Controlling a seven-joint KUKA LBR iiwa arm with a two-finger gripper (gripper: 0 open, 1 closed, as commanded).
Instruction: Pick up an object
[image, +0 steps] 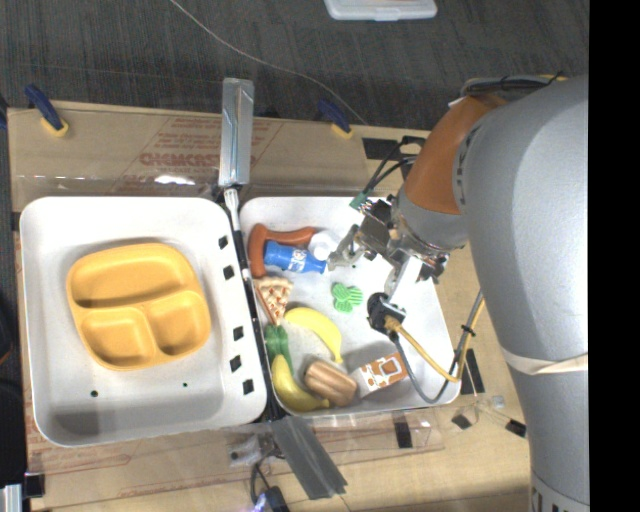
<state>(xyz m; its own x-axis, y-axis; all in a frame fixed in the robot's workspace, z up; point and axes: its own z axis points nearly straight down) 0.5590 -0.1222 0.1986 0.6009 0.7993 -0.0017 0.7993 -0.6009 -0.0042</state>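
Nearest you, the right bin (432, 330) carries the clutter: a small carton (381, 374), a bread roll (328, 379) lying on one banana (288, 390), a second banana (316, 329) just beyond. Further in sit a green toy (346, 297), a pizza slice (272, 296), then a blue bottle (293, 260) touching a sausage (285, 238). Your claw (366, 246) hangs over the far end, just right of that bottle, likely lining up. Whether it's wide or narrow, you can't tell. The left bin (40, 260) holds a yellow tray (137, 303).
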